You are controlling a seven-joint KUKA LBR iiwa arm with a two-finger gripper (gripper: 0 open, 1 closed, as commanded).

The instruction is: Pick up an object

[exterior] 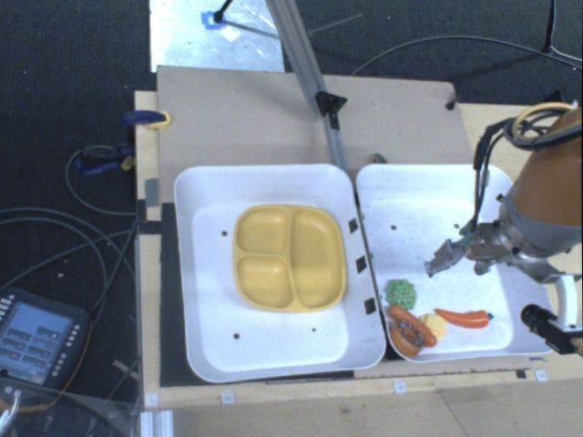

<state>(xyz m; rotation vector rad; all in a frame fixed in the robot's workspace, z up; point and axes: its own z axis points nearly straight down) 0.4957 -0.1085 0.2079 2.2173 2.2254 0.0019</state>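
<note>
In the right bin (401,194), near its front edge, lie a green broccoli piece (400,292), a hot dog in a bun (410,329) and a red-orange chili pepper (463,318). My gripper (444,259) hangs over the middle of the right bin, up and to the right of the broccoli, reaching in from the right. Nothing shows between its tips. The orange band of the arm (549,194) rises at the right edge.
The left bin (209,198) holds a yellow divided plate (290,256). A grey pole (301,53) slants across the bench behind the bins. Cables and a control pendant (36,330) lie on the floor to the left.
</note>
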